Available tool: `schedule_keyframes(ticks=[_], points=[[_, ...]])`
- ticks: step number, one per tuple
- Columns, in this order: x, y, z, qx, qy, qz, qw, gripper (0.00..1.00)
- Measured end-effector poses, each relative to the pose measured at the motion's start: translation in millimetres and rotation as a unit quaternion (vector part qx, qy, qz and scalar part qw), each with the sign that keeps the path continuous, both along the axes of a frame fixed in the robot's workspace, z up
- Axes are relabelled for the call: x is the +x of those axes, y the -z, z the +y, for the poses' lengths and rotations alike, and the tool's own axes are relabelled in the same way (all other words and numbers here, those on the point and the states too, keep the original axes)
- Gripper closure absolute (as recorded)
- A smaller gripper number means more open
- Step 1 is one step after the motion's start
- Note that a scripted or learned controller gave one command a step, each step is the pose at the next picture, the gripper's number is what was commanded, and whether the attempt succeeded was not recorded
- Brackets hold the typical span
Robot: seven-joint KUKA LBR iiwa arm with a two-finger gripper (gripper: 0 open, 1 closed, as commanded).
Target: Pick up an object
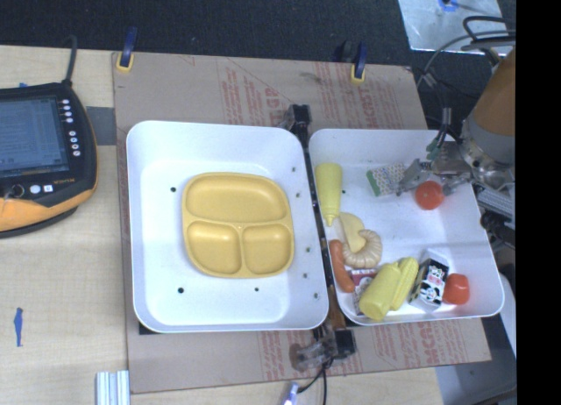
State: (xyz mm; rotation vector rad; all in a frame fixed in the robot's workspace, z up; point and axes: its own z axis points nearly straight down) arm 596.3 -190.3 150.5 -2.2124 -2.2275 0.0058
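Note:
My gripper (431, 181) hangs low over the far right part of the right bin (399, 223). Its two grey fingers are spread open, one reaching left and one right. A small red ball (429, 195) lies on the bin floor just below and between the fingertips, not clamped. A green and white packet (383, 180) sits just left of the left finger. Further left in the same bin lie a pale yellow bottle (328, 190), a tan curled pastry (361, 245), an orange sausage (340, 266), a yellow-green block (390, 287), a black and white carton (432, 282) and a red piece (456, 288).
The left bin (149, 219) holds a yellow divided plate (237, 223). A tablet in an orange case (39, 158) lies on the bench at far left. Clamps (358, 60) hold the cardboard at the back edge. The arm's orange band (498, 101) rises at the right.

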Motion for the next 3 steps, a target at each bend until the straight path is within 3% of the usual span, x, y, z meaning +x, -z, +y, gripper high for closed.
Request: schedule_keyframes(ticks=[1, 2, 3], points=[[62.0, 51.7, -15.3, 0.0000, 0.001, -0.004, 1.0000, 0.00], [15.5, 15.6, -21.5, 0.0010, 0.002, -0.001, 1.0000, 0.00], [3.1, 30.6, -21.2, 0.0004, 0.001, 0.000, 1.0000, 0.00]])
